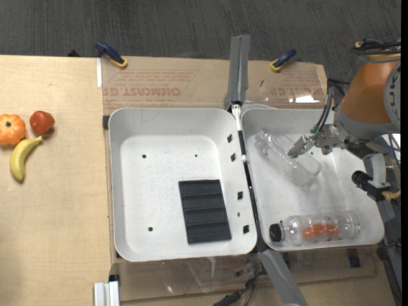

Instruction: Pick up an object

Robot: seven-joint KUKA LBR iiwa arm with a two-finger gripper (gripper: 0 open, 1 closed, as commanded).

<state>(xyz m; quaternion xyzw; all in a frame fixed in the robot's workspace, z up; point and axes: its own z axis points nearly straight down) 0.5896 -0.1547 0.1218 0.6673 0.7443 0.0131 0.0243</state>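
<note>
Honestly, I'd go for the clear plastic bottle (288, 159) lying slantwise in the right bin (373, 234): light, slick, thin-walled (likely to squirm or dent), best pinched across its middle. My gripper (299, 148) sits at its upper flank, near or touching; I cannot tell how its jaws stand, and I see nothing held.
</note>
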